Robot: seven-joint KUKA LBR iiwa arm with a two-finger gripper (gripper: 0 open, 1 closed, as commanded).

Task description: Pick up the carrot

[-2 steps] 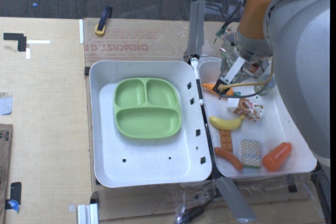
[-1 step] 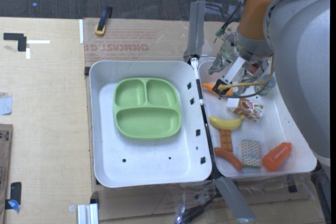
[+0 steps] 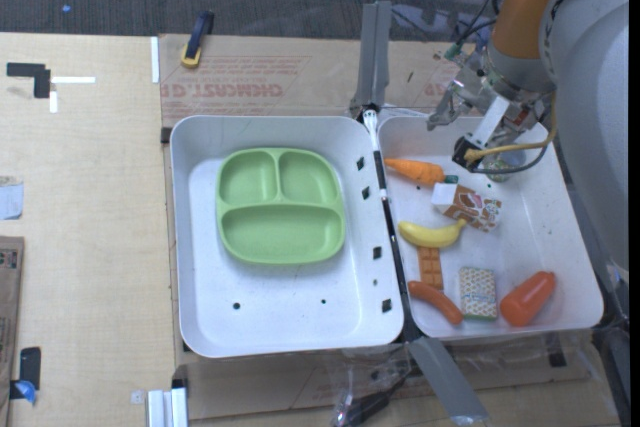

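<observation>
The carrot (image 3: 415,171) lies in the right bin (image 3: 562,225), near the back and close to the wall between the two bins. The gripper (image 3: 447,111) hangs over the back edge of that bin, near the carrot but not touching it, and I cannot tell if it is open or closed. A banana (image 3: 430,234) lies in front of the carrot, and a green plate (image 3: 281,207) sits in the left bin (image 3: 195,245).

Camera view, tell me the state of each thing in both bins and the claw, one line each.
carrot: lying flat in the right bin, ungripped
claw: above the right bin's far end, clear of the carrot
banana: lying flat in the right bin
green plate: right side up in the left bin
red pepper: lying on its side, right bin
</observation>
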